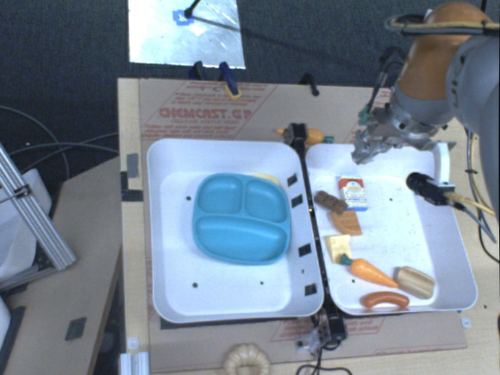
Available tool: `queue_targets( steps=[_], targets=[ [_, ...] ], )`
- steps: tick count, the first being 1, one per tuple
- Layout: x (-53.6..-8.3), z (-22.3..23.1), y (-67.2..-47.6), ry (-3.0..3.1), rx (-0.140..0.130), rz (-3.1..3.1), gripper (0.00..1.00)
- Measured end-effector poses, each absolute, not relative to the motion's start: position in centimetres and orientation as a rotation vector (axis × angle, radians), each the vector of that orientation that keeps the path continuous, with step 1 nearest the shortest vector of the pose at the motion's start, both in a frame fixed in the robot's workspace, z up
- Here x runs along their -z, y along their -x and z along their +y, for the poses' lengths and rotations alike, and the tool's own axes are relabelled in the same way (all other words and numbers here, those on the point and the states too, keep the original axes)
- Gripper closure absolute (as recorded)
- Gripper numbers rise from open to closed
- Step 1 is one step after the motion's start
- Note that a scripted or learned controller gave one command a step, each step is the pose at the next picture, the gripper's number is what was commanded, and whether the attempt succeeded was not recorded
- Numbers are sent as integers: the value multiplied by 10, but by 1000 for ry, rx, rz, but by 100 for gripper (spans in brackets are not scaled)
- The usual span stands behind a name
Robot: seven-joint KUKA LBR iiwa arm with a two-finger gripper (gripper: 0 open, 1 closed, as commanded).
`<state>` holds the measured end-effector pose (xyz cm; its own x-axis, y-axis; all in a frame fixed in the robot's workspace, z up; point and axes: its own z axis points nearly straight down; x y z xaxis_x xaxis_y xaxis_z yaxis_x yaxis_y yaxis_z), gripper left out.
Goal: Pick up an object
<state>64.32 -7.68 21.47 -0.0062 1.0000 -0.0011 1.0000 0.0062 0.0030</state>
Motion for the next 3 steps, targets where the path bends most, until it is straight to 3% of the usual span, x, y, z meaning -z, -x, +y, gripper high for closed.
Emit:
queue_targets(
  steps=[2, 3],
  targets=[
    [-218, -69, -639, -2213, -1, 2227, 100],
    [-230, -75, -648, -2212, -3, 2227, 100]
  ],
)
